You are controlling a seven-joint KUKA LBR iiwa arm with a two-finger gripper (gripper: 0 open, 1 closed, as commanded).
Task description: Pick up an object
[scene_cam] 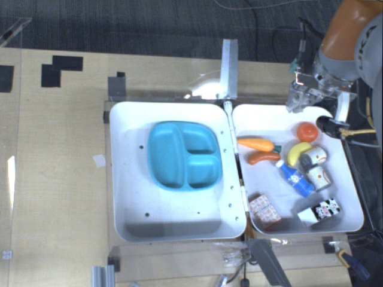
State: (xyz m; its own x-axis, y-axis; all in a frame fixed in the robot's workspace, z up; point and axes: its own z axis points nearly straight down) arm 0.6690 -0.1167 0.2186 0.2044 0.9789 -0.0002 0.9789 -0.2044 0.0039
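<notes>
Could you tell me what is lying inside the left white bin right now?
The left white bin holds a light blue divided plastic tray. Whatever lies beneath that tray is covered and cannot be seen.

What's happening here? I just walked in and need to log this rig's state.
A robot arm reaches in from the right, its gripper over the top edge of the right bin, holding nothing visible. That bin holds a carrot, a tomato, a banana, a blue bottle and other small items. The left bin holds a blue tray. Nothing is picked up yet.
</notes>
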